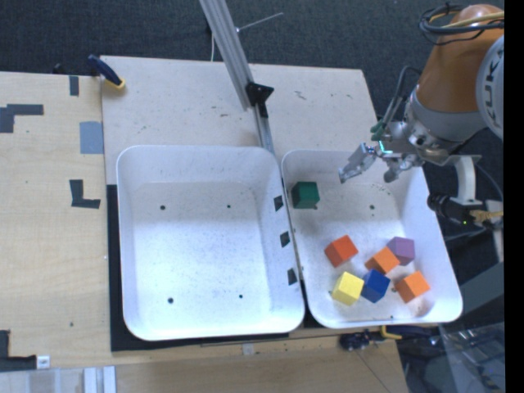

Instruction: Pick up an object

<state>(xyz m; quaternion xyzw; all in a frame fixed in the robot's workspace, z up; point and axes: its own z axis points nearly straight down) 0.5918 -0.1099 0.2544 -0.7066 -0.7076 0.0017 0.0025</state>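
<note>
The right bin point(434, 244) holds several small blocks. A green cube point(305, 194) sits alone near the bin's far left corner. Toward the front lie an orange cube point(341, 250), a second orange cube point(382, 260), a purple block point(401, 248), a blue cube point(376, 286), a yellow cube point(347, 288) and a third orange cube point(413, 286). My gripper point(372, 169) hangs over the far end of the right bin, right of the green cube and above the bin floor. Its fingers are open with nothing between them.
The left bin point(131, 219) stands beside the right one, sharing a raised divider. A metal rail point(233, 47) slants down from the top to the bins' junction. A blue and yellow tool point(106, 72) lies on the bench at the far left.
</note>
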